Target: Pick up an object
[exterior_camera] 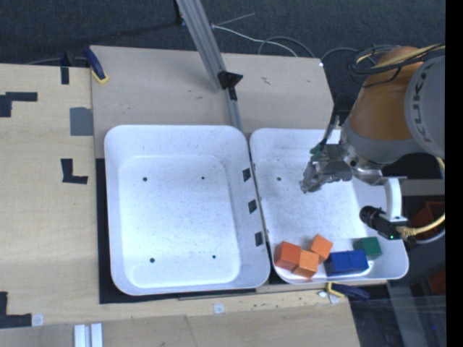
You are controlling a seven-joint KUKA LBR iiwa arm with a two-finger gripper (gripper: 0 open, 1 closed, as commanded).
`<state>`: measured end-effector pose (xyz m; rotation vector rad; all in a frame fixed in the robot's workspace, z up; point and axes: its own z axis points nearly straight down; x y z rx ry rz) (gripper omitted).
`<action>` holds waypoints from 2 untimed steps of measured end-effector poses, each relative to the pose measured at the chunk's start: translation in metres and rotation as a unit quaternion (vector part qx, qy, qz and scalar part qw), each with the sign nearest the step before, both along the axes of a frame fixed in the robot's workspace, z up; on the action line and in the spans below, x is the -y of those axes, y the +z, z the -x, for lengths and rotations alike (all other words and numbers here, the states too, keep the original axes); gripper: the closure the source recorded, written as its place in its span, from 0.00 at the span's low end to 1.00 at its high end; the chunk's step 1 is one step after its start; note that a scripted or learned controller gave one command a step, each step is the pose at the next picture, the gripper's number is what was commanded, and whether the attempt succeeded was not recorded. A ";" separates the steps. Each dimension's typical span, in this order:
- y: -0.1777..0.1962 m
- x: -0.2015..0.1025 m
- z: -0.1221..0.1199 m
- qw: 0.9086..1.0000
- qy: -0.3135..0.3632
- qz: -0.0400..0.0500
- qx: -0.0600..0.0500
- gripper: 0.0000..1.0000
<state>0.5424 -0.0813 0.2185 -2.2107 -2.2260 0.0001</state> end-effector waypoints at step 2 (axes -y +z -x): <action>0.074 -0.104 0.059 1.000 0.002 0.000 0.003 1.00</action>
